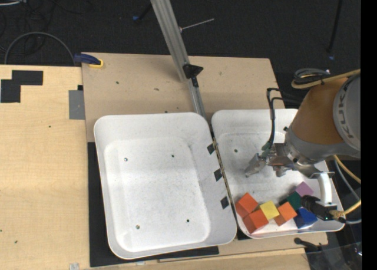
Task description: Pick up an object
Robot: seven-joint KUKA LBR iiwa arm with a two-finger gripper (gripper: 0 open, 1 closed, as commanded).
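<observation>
Near the bottom right of the frame, a bunch of small blocks sits in the low corner of the right bin (235, 122). There is a red block (255, 220), an orange block (247, 202), a yellow block (270, 210), another orange block (287, 211), a blue block (305, 219), a green block (294, 198) and a purple block (304, 189). They lie close together, some touching. Just above them hangs the tool (254, 167), over the bare middle of that bin. Nothing is between its fingers, and I cannot tell if they are open or closed. To the left is the left bin (106, 130). Both bins rest on the desk (141, 86), which runs toward the top of the frame.
</observation>
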